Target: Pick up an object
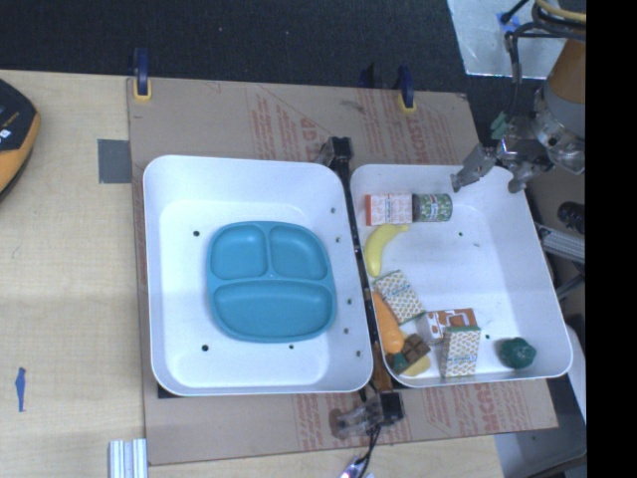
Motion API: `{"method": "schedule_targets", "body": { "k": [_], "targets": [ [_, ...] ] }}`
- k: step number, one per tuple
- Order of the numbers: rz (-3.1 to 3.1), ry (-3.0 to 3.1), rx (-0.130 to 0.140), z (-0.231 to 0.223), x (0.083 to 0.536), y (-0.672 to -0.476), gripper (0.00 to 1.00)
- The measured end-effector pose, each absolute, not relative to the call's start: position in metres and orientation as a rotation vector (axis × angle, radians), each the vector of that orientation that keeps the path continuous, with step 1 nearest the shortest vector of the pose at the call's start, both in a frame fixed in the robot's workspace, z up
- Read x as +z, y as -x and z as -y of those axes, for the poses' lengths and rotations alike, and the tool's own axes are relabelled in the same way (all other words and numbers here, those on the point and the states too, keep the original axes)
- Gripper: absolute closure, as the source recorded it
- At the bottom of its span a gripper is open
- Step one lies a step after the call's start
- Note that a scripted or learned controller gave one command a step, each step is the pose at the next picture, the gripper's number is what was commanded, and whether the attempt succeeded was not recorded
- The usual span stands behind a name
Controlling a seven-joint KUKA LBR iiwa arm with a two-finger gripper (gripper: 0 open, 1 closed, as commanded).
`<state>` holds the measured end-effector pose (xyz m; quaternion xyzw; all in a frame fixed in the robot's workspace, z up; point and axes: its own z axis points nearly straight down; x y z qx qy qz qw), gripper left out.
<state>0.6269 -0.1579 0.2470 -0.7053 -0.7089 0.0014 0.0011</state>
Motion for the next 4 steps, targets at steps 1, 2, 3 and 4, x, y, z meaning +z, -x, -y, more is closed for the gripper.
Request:
{"method": "schedule_targets", "body": {
  "k": [1,2,3,4],
  "targets": [
    [2.228,2.203,0.009,0.095,0.159,-0.656,0.0],
    [2.212,2.213,0.016,0.12,0.151,-0.529,0.0],
    [2.234,2.214,-0.001,0.111,0.09,-0.622,0.0],
    [2.209,2.198,0.056,0.107,0.092,-0.65,0.0]
  ]
}}
